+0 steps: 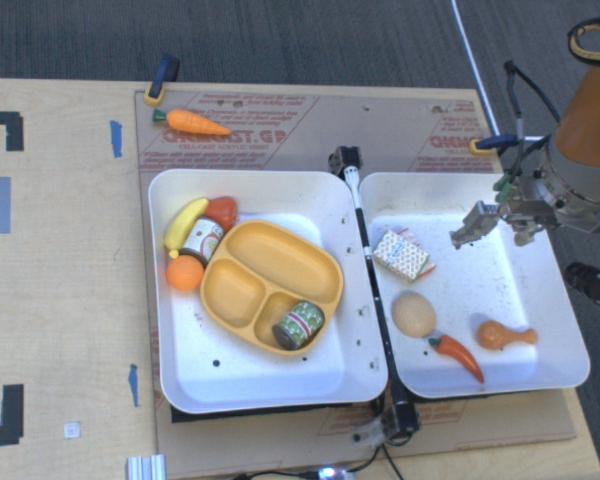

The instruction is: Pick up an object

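Gripper [500, 223] hangs over the right bin [570, 353], jaws' opening can't be made out, nothing visibly held between them.

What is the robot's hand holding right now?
Nothing. The gripper hangs above the right bin with no toy between its parts.

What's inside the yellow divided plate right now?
A green can lies on its side in the yellow divided plate's lower-right compartment. The other two compartments show bare. Whatever sits under the can is covered.
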Available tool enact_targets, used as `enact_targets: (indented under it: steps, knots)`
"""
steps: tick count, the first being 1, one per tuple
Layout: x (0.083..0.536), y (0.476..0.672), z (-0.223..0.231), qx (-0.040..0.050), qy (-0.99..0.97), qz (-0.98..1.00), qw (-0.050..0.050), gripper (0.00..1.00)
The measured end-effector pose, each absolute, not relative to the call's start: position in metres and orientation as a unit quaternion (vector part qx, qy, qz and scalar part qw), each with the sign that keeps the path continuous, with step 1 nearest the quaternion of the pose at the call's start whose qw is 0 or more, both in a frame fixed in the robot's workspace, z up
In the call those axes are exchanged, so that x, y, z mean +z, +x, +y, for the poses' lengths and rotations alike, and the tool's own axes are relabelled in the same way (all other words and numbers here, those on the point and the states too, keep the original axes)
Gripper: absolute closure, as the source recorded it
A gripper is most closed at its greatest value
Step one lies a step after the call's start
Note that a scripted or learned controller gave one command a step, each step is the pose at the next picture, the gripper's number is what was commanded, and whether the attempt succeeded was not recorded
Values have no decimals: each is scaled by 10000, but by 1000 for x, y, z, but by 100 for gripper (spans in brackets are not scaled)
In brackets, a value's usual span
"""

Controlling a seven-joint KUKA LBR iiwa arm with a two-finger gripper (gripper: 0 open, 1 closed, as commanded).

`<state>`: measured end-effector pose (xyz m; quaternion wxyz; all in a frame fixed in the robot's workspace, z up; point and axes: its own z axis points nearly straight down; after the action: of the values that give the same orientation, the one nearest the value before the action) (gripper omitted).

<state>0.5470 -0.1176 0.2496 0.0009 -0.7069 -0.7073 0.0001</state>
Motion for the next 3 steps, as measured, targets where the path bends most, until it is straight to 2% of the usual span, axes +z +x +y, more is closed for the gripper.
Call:
enact_targets:
  steps: [1, 2, 3]
  knots:
    - [134, 564, -168, 5, -7075, -7067, 10, 0]
    - [97, 594, -152, -4, -7071, -7071, -9, 0]
    - [86, 564, -103, -7, -7071, -7071, -14, 0]
